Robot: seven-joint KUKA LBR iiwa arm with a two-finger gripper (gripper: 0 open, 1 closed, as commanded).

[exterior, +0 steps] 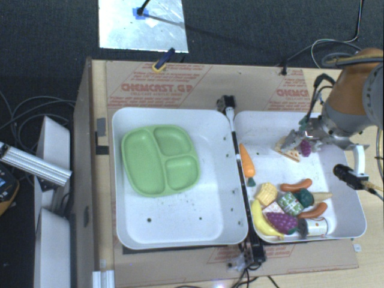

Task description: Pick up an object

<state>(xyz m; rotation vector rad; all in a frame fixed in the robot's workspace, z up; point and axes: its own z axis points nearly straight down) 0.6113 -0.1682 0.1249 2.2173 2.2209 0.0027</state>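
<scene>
One small purple toy (306, 147), likely light, stiff and slick, lies right under the end effector (302, 138), whose opening I cannot tell; grip across its narrow middle.

You see a grey arm (360, 110) with a broad orange band (351, 89) above its wrist. Pale cables loop along its upper side, and the wrist narrows to a small dark metal head carrying the jaws.
</scene>
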